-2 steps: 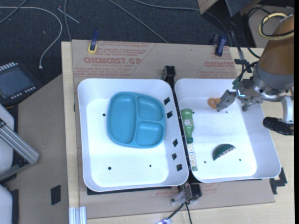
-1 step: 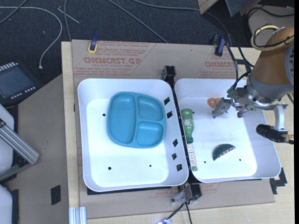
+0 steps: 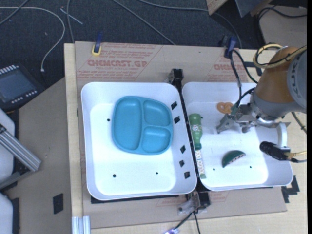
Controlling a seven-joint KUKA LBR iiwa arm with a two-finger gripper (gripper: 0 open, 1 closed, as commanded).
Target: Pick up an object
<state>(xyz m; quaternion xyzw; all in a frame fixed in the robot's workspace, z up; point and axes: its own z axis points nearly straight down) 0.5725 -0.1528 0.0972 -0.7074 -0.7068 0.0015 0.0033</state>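
Observation:
My gripper (image 3: 233, 125) hangs low over the upper middle of the right bin (image 3: 253, 177). Its grey fingers (image 3: 222, 126) stand apart, open, with bare white bin floor between them. A small orange pretzel-shaped piece (image 3: 224, 107) lies just beyond the gripper, close to its upper left side and partly hidden by it. A green half-round piece (image 3: 234, 157) rests on the bin floor below the gripper, well apart from it. A green bottle (image 3: 196, 130) lies lengthwise along the right bin's left wall.
The left bin (image 3: 97, 145) holds a blue divided plate (image 3: 142, 125). The arm's orange band and grey wrist (image 3: 278, 89) cover the right bin's upper right corner. Cables run along the right bin's far edge and right side.

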